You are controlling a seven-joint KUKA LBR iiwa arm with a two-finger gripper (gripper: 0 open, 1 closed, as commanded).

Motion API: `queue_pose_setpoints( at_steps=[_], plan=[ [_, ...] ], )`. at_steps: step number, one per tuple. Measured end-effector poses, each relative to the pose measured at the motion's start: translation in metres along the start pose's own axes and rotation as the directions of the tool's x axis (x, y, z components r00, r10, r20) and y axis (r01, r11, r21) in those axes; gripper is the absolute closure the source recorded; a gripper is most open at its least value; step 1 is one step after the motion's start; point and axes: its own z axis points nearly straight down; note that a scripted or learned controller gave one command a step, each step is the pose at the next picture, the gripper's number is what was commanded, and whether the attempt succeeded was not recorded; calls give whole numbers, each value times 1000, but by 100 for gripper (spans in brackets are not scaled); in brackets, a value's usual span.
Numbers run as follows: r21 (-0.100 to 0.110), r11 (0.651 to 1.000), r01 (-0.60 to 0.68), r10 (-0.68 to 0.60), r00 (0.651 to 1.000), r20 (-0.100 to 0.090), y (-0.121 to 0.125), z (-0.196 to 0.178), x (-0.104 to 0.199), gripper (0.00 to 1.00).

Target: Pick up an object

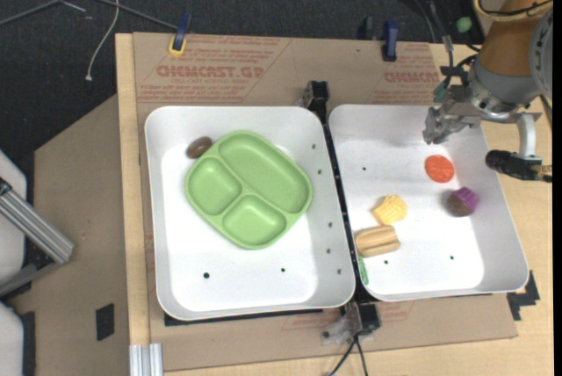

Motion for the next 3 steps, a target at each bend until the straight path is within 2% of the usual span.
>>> queue_pose_setpoints(
  at_steps=[2,3],
  plan=[
    [0,1000,1,-1,1000,0,2,-75,-1,100],
    [6,1000,6,-6,1000,-5,-6,-88,55,100]
  ],
)
